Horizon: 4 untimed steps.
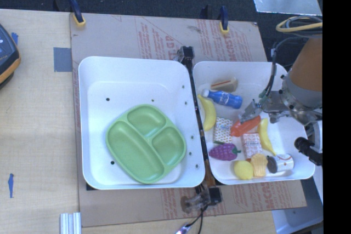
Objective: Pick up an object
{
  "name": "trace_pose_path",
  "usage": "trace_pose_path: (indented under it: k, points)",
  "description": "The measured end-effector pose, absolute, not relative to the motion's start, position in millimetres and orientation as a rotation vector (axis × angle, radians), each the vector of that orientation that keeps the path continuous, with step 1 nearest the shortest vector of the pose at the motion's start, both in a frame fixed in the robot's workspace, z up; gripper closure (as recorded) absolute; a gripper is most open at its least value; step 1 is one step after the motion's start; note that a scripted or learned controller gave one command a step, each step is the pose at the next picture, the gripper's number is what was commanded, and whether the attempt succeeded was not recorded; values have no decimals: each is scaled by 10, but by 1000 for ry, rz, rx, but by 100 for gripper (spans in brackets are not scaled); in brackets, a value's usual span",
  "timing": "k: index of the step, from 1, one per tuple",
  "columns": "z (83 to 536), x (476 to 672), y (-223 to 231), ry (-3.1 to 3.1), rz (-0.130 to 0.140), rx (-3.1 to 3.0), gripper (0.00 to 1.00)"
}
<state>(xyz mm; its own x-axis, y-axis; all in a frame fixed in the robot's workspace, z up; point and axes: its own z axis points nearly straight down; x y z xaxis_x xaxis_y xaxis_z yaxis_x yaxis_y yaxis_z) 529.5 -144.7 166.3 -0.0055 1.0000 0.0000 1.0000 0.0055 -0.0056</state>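
Nearest edge of the table (38, 134): two white bins side by side on a brown board (159, 35). Left bin (90, 76) holds a green divided plate (145, 142), tilted, toward the near side. Right bin (299, 175) has the clutter: along its near wall a lemon (243, 170), a yellow ridged piece (258, 164) just beside it, and a white cup-like item (282, 163) with a dark end. Slightly farther, purple grapes (222, 151) with a green stem, a red-white packet (252, 144), a checkered packet (222, 129). Banana (208, 112) lies along the left wall; a second yellow banana-like piece (266, 137) sits right of the red-white packet. Orange carrot (244, 126) lies mid-bin, slanted. Claw (253, 112) is low over the bin middle, tip right at the carrot's upper end; can't tell whether its fingers are spread or closed or touching the carrot. Arm (304, 76) comes in from the right, orange band showing. Farther back, blue bottle (226, 99) on its side, then a hot dog (224, 84) near the far wall. Beyond the bins, two blue-yellow clamps (76, 11) pin the board's far edge. Yellow-black device (7, 57) at the table's left edge.
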Motion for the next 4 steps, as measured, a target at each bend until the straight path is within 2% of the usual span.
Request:
trace_pose_path:
  k: [1,2,3,4]
  points:
    - [1135,5410,-1279,-2224,6,-2213,0]
    - [1252,5419,-1290,-2230,7,-2210,100]
    - [1240,5411,-1290,-2228,9,-2209,0]
    - [916,5783,-980,-2227,5,-2212,0]
